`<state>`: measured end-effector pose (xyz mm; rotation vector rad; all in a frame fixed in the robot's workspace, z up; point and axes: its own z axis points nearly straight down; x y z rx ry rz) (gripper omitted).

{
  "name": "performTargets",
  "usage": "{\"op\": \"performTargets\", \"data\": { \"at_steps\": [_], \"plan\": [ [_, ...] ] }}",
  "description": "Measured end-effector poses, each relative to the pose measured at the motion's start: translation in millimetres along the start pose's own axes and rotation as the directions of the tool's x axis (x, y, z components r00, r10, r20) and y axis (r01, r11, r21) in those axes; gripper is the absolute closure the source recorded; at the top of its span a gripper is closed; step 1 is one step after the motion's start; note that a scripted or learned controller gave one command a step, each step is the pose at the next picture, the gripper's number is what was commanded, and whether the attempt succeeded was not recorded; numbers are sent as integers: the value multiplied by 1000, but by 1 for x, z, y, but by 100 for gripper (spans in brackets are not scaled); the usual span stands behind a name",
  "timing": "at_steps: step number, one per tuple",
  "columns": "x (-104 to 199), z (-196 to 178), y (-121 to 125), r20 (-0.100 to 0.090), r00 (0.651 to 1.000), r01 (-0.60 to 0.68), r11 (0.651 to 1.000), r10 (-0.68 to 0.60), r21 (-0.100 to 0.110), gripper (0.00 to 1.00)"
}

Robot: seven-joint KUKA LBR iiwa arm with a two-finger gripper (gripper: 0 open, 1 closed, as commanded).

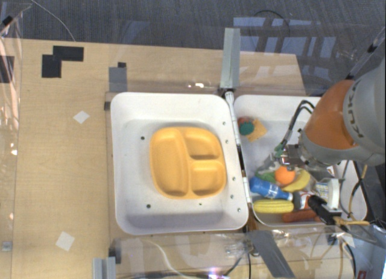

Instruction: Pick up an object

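The right bin (283,106) holds a heap of toy food at its front. An orange ball (285,175) lies on a yellow banana (300,181). In front of them sit a blue bottle (269,189), a yellow corn cob (272,206) and a red-brown sausage (300,216). A green and red piece on a yellow one (248,128) lies at the back left of that bin. My gripper (288,158) hangs just above the orange ball, its wrist and orange band (330,121) covering the fingers.
The left bin (129,151) holds a yellow divided tray (187,161) in its middle. A metal divider post (230,61) stands behind the gap between the bins. Cables and a white and black fitting (326,194) hang at the right bin's front right.
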<state>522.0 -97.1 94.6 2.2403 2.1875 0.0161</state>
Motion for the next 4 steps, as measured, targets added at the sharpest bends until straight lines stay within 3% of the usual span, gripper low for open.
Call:
{"op": "performTargets", "data": {
  "at_steps": [1, 2, 3, 4],
  "plan": [
    [-52, 2, 7, -5, 999, 50, 999, -50, -6, 0],
    [-77, 0, 96, -17, 999, -43, 999, 43, 5, 0],
    [-12, 8, 134, -1, 995, -96, 995, 96, 4, 0],
    [-61, -2, 108, 1, 979, -203, 979, 203, 8, 0]
  ]
}}
